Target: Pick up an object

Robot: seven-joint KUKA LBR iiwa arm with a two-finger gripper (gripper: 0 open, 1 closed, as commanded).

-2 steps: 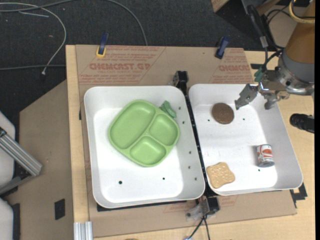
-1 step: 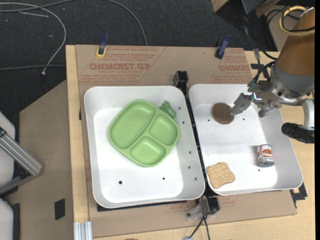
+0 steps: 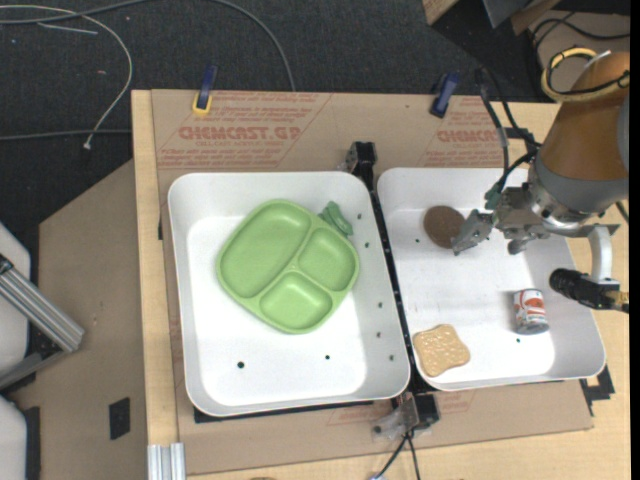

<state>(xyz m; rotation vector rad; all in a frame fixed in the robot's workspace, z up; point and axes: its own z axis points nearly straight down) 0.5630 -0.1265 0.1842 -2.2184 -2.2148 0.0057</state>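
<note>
In the right bin [image 3: 575, 363], my gripper [image 3: 493, 238] hangs over the far middle, open, with nothing between its fingers. Its left finger [image 3: 468, 232] reaches the right edge of a brown round disc [image 3: 438, 225]; I cannot tell whether it touches. A small red and white can [image 3: 530, 310] lies to the gripper's lower right. At the bin's near left corner sits a tan square cracker [image 3: 441, 349].
The left bin [image 3: 190, 298] holds a green divided plate [image 3: 288, 265] with a small dark green piece [image 3: 337, 218] at its far right edge. The grey arm with the orange band [image 3: 585, 133] comes in from the right. Blue clamps [image 3: 205, 88] hold the board's far edge.
</note>
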